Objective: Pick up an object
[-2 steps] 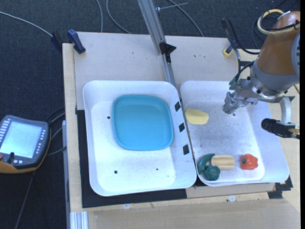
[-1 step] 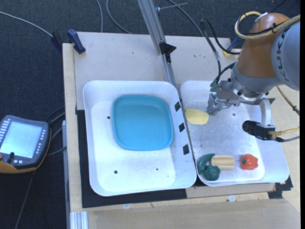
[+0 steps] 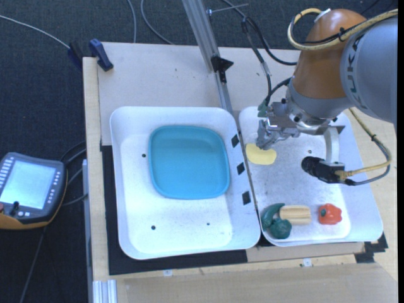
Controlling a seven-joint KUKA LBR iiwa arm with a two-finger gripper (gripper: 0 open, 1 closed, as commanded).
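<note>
A tray lies in the left bin, right bin beside

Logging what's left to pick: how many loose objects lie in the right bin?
4: a yellow piece below the tool; green item, tan block and red item along the near edge. The arm may hide more.

This is a robot lab. A big robot arm works over 2 white bins, with cables and a handheld control screen nearby.

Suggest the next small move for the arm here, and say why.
Probably a short descent onto the yellow piece. The tool hangs right above its upper edge near the right bin's left wall, apart from the other items along the bin's near edge.
</note>
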